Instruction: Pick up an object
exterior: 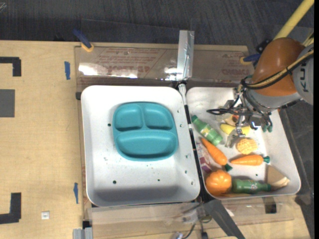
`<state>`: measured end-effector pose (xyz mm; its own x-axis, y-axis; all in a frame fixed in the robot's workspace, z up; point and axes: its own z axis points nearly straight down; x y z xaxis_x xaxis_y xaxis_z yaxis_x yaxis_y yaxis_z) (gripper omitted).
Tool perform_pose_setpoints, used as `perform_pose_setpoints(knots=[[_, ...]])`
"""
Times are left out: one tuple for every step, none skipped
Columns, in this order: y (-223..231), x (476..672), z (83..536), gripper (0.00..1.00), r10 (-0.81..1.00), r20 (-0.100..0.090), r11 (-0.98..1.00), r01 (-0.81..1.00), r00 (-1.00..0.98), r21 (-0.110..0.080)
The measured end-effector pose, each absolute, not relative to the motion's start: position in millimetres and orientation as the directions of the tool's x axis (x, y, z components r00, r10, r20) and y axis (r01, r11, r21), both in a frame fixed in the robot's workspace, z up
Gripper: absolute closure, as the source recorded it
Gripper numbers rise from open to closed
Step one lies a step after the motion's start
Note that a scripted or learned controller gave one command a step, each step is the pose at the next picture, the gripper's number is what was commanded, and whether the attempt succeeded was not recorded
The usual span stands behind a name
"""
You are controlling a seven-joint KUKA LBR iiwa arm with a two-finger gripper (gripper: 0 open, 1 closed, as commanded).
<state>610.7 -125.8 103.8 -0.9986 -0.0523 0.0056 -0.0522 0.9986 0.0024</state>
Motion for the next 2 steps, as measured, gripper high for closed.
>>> perform_pose_setpoints(knots=[[-143.6,618.0,88.5,0.0,-0.102,-0.009,0.995,-0.102,-0.995,-0.001],[-103.1,562.5,89.6,0.0,-0.13,-0.01,0.992,-0.13,-0.992,-0.002]])
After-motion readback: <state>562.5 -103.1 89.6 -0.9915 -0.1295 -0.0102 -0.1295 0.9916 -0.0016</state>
